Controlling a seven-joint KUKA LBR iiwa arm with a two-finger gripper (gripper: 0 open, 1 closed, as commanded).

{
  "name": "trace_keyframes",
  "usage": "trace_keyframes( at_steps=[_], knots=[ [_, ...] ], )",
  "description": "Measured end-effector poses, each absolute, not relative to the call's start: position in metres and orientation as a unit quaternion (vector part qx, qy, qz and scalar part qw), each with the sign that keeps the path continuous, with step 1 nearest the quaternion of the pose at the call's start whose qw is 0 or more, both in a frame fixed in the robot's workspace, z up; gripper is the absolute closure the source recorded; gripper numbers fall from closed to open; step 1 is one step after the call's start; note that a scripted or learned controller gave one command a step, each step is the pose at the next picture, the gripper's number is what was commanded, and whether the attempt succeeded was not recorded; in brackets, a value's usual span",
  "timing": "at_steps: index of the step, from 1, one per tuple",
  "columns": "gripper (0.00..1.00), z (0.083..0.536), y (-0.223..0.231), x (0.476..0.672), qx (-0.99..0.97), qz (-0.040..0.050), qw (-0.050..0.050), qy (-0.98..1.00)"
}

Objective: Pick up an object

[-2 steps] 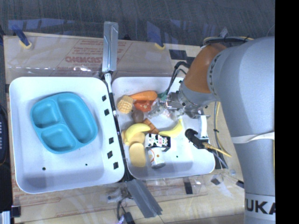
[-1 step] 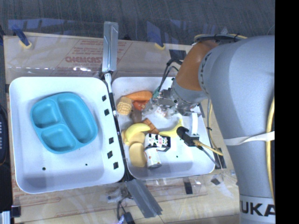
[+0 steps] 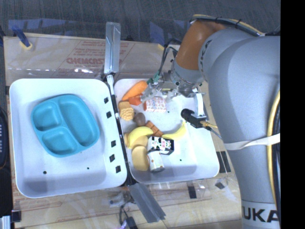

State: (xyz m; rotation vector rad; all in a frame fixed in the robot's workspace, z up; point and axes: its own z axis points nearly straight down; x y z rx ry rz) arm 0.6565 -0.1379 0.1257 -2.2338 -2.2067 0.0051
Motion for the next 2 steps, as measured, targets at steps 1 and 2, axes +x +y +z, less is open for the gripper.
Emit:
trace_keyframes(
  at_steps=[1, 2],
  knots=[
    [0.0, 0.095, -0.116, 0.572, -0.667, 0.0016, 0.003, -0.745],
    [0.0, 0.154, -0.094, 0.553, -0.659, -0.0014, -0.001, -0.752]
  ],
)
